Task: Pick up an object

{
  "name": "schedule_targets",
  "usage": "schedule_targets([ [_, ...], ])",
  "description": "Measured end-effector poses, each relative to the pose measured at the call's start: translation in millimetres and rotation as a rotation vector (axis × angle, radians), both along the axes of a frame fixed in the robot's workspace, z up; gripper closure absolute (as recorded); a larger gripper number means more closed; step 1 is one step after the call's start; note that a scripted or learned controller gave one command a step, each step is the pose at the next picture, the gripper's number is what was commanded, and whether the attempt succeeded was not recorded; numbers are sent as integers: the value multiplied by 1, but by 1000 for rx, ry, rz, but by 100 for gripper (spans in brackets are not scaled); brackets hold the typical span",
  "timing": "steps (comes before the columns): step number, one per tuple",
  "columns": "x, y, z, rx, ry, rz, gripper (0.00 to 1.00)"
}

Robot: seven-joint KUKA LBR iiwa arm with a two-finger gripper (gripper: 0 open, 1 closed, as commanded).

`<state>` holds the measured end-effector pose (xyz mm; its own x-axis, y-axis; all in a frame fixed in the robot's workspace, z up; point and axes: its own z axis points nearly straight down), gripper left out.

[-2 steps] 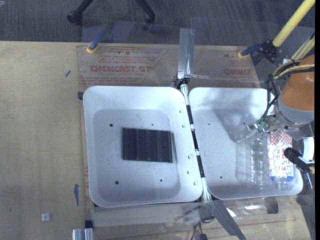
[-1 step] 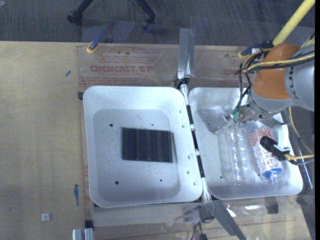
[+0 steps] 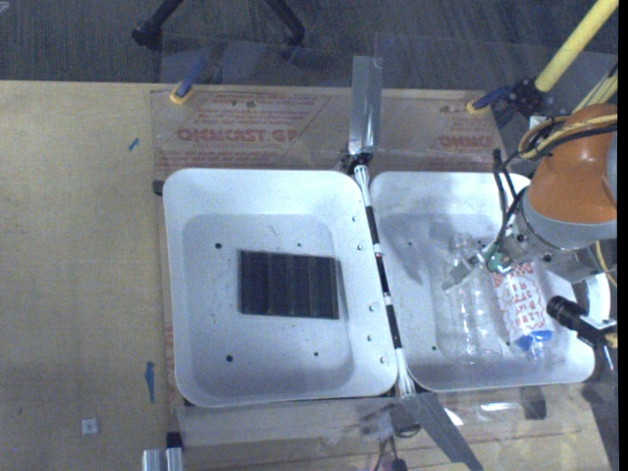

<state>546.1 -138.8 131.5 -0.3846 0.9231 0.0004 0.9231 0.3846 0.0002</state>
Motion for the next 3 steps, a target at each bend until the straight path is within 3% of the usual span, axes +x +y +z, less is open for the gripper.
schedule_targets([
  [1, 21, -23, 8, 3, -5, -93, 0],
  [2, 20, -50, -17, 0, -3, -52, 0],
  [3, 71, -5, -43, -3, -10, 20, 0],
])
